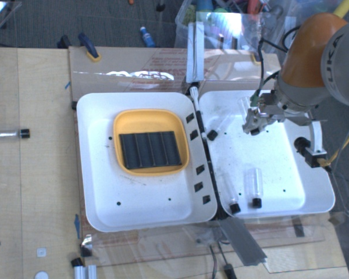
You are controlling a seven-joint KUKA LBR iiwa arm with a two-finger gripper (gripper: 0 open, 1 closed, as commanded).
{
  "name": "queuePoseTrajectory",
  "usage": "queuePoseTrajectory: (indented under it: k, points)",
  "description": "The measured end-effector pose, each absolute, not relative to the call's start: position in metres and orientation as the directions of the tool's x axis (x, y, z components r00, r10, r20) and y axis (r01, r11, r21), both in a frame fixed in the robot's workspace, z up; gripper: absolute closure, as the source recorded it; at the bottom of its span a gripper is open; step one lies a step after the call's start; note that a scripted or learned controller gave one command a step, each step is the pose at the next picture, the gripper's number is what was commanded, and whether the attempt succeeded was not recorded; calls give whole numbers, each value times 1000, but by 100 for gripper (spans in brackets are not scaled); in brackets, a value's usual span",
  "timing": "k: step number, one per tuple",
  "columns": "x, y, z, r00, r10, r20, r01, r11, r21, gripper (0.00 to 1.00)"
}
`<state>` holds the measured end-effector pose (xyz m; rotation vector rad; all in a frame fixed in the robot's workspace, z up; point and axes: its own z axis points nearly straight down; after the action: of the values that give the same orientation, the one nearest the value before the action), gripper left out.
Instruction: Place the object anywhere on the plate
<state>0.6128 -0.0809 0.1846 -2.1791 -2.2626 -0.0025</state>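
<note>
A yellow plate [123, 122] with rounded corners lies in the left bin [99, 202]. A black ribbed rectangular object [150, 149] lies flat on it, covering most of its floor. In the right bin [314, 196] a small clear plastic object [253, 181] lies near the front. My gripper [253, 127] hangs over the back middle of the right bin, well behind the clear object and to the right of the plate. I see nothing hanging from it.
A row of black clips [199, 168] runs along the divider between the bins. A black part of the arm's fittings [305, 149] sticks out over the right bin's right side. Clutter and a clear box [238, 4] stand behind the bins.
</note>
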Motion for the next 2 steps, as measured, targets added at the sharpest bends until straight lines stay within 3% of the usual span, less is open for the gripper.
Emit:
queuePoseTrajectory:
  k: [1,2]
  points:
    - [633,-61,189,-374,927,-2,927,374,5,100]
    - [627,-54,198,-602,798,0,798,602,2,100]
